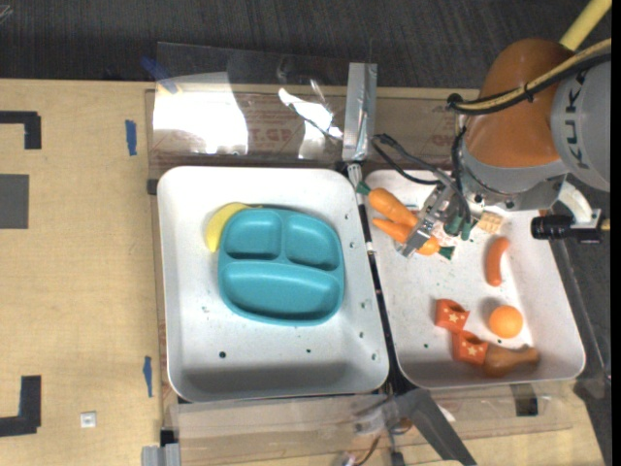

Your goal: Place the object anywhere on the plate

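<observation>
Bright, even overhead light is falling on both bins (184, 289). Strong glare is washing out the clear plastic sheet (243, 115) well beyond the jaws of the gripper (425, 236), toward the bench's far edge. Soft, short shadows are lying beneath the teal plate (281, 265). Focus is holding moderately sharp throughout; fine detail around the jaws is reading slightly soft.

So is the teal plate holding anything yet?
Empty: the teal plate shows bare compartments; the carrot lies in the right bin.
</observation>
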Robot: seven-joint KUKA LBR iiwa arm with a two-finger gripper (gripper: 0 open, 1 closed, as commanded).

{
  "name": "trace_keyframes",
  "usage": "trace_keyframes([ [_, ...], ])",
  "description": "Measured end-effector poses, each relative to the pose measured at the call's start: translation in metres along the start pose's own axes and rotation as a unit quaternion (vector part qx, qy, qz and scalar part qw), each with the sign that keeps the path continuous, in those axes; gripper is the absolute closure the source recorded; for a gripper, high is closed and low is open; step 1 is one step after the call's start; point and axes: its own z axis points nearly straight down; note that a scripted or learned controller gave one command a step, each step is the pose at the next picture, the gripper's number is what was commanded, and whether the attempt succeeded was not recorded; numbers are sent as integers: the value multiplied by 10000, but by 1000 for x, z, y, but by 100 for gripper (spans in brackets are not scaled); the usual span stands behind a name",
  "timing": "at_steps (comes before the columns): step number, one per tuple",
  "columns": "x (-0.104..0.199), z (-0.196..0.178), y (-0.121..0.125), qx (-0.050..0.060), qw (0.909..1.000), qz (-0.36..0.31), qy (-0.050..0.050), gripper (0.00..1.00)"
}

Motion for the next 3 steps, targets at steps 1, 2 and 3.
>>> trace_keyframes([
  [1,104,-37,27,-25,9988,-483,2,100],
  [2,47,-34,65,-10,10000,97,0,100],
  [3,135,1,45,0,9953,-963,23,100],
])
